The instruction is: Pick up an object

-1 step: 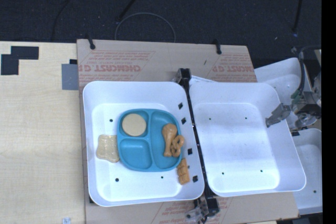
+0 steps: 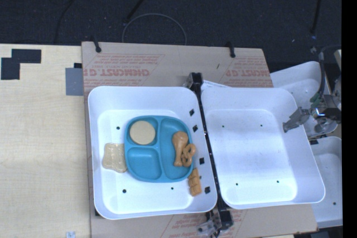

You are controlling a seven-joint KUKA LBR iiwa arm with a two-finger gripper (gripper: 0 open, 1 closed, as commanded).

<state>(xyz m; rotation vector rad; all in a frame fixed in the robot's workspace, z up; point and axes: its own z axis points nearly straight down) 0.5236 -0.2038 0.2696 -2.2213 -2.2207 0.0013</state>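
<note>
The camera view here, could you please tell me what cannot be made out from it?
- Gripper, camera view: small at the right bin's edge; finger state unreadable.
- Arm: cut off by the right edge.
- Tan pieces in the blue tray: too small to identify.
- Pale item beside the tray: blurred, identity unclear.

arm point(image 2: 326, 111) cut off at right edge, its end blurred

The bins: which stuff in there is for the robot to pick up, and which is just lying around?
For the job:
- round cracker on the blue tray
- pretzel pieces on the blue tray
- tan piece beside the tray
- pale piece at the tray's left
- claw over the right bin's edge

Just lying about:
- blue tray
- left bin
- right bin
- cardboard sheet
</note>
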